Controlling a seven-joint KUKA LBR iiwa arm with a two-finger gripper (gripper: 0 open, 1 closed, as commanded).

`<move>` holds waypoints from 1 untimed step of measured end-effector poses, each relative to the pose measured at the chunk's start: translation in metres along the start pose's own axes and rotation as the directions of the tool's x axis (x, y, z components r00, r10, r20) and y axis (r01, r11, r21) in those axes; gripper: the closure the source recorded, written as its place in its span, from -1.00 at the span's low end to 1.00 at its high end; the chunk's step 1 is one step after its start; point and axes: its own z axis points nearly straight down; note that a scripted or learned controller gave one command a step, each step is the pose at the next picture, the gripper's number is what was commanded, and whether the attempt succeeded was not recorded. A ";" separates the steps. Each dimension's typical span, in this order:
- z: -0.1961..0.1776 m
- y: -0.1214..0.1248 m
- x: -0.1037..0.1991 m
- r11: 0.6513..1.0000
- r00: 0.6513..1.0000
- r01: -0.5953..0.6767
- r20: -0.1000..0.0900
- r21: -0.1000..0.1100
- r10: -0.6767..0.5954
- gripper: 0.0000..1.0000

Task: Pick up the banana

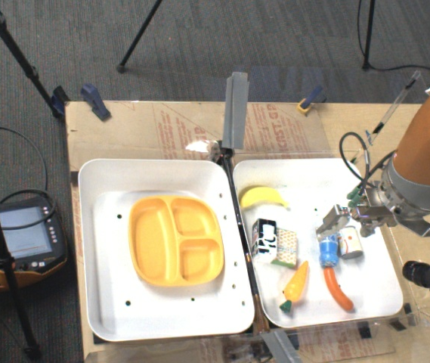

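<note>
The yellow banana (264,197) lies in the right bin (313,174), near its upper left corner, curved side up. My gripper (348,229) hovers over the right half of that bin, well to the right of the banana and a little lower in the view. Its fingers stand apart, open, with nothing gripped. Just beneath them lie a small blue bottle (328,250) and a white can (350,246).
The right bin also holds a black-and-white carton (264,237), a small patterned box (284,248), an orange-yellow carrot (296,281) and an orange-red pepper (338,288). A yellow divided plate (177,239) sits in the left bin (101,203). A grey post (235,119) stands behind the bins.
</note>
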 end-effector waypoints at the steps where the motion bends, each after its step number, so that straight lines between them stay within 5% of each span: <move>1: 0.041 0.084 0.043 0.978 0.978 0.211 0.001 -0.003 -0.211 -1.00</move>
